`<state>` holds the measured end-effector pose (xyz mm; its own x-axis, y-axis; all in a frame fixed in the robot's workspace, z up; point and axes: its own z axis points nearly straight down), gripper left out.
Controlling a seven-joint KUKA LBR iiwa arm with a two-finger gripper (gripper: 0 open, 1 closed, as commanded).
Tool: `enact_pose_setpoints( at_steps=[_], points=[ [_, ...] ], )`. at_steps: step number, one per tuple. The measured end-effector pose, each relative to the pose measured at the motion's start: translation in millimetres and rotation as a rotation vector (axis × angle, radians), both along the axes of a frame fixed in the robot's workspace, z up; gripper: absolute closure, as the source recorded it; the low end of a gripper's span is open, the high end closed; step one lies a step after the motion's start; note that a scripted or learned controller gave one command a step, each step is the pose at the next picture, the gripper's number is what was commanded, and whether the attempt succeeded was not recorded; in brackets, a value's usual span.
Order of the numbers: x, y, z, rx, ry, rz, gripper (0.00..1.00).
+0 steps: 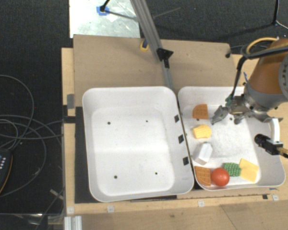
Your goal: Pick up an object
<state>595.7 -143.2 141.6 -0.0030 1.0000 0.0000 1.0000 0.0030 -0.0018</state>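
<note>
Gripper (224, 113) hangs over the right bin (278, 174), upper part, fingers spread open, nothing between them; whether the tips touch the floor I can't tell. Left bin (93, 143) sits against the right bin's left wall. Inside the right bin, left to right: orange cracker (200, 111) just left of the gripper, yellow block (202, 131) below it, white block (203, 152) lower, waffle piece (203, 175) at the bottom-left corner touching a red tomato (221, 177), green piece (232, 168), yellow wedge (248, 170). Bare floor in the bin's middle, below the gripper.
</note>
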Motion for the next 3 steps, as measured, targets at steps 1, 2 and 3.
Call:
enact_pose_setpoints(
  at_steps=[1, 2, 3],
  points=[
    [3, 0, -48, 0.001, -0.008, -0.003, 0.00],
    [5, -1, -33, -0.002, -0.015, -0.002, 1.00],
    [-1, -1, 27, -0.002, -0.009, 0.000, 1.00]
  ],
)
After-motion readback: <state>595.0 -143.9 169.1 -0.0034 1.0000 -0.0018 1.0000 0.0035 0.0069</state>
